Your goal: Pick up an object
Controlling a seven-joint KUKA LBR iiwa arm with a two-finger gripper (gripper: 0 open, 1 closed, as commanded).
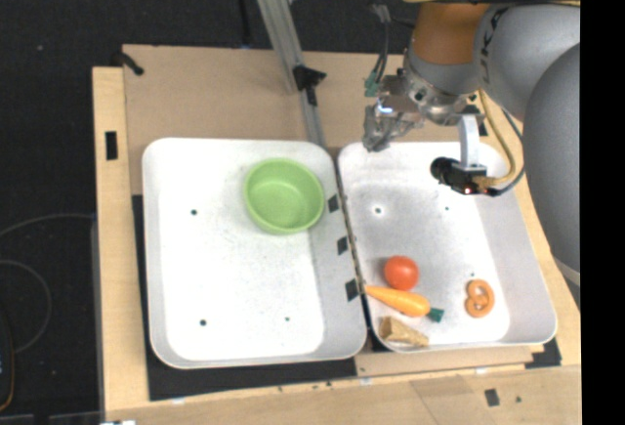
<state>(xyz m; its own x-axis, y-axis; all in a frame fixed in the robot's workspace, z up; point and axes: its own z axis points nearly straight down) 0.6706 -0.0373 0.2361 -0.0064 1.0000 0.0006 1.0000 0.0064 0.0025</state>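
My gripper [376,138] hangs over the far left corner of the right bin [439,208], with nothing visible between its fingers. Near the front of that bin lie a red tomato [400,272], an orange carrot [398,301], a tan wedge-shaped piece [402,332] and a small orange pretzel [479,298]. A green bowl [283,195] sits upright in the far part of the left bin [195,267]. All the small items are well in front of the gripper.
A grey metal post [278,22] slants up from behind the seam between the bins, close to the left of the gripper. The bench's brown board [205,91] borders the bins. The arm's bulk covers the upper right.
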